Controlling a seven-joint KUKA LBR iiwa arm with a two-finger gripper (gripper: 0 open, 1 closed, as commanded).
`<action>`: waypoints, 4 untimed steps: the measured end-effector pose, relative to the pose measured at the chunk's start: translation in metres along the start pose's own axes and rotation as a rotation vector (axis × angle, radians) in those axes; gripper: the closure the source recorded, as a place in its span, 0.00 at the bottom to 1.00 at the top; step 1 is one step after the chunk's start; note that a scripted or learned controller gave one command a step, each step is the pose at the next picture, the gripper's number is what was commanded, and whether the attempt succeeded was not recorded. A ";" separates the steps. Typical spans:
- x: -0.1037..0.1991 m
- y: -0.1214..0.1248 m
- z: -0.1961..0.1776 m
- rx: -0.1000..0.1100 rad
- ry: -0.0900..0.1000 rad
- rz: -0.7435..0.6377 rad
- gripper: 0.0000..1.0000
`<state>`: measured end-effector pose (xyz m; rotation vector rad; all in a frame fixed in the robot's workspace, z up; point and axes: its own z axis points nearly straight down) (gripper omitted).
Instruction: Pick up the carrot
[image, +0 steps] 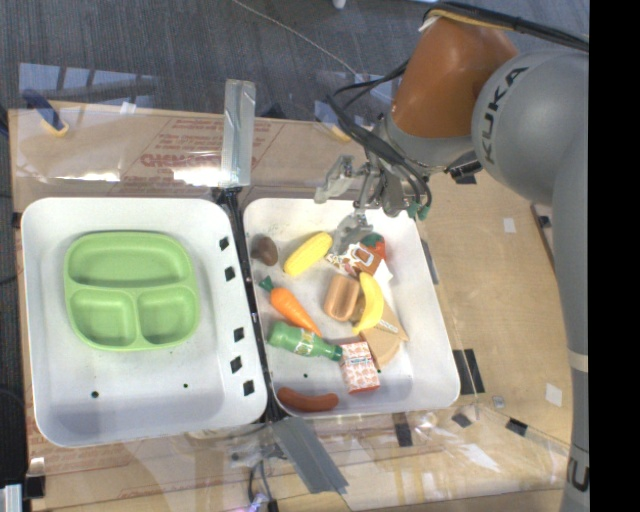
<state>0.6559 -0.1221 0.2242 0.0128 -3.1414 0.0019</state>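
Plainly, orange carrot (293, 310) with green top, tilted.

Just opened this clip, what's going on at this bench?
A grey KUKA arm reaches in over the right-hand white bin, its gripper hanging above the far end of the toy food pile, near the yellow corn cob. The orange carrot with green top lies untouched on the bin floor, nearer the left wall. The left white bin holds a green divided tray.
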 end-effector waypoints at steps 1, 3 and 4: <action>0.033 0.032 0.107 -0.002 0.005 0.259 0.00; 0.103 0.009 0.123 -0.001 0.004 0.546 1.00; 0.133 0.074 0.030 -0.004 -0.004 0.718 1.00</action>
